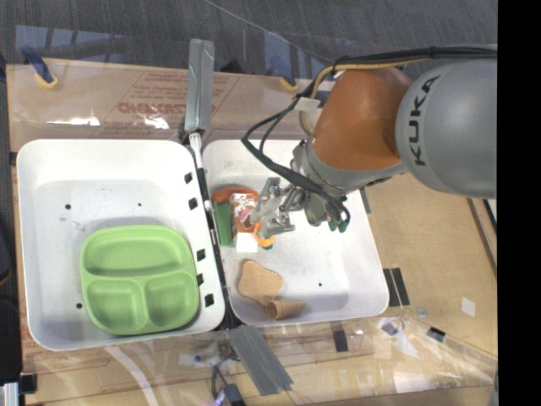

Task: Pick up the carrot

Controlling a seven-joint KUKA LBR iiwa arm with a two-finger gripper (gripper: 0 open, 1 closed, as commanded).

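Grey arm (439, 125) overhead — gripper (272, 218) low in rt bin (355, 260), carrot (265, 242) just below it — grip unclear.

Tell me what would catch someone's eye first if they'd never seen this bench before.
Most likely the big grey arm with its orange band, reaching in from the right, its gripper low over the right bin. Next, the bright green divided plate in the left bin. Then the small clutter under the gripper, with a bit of orange carrot and a slice of bread nearer the front.
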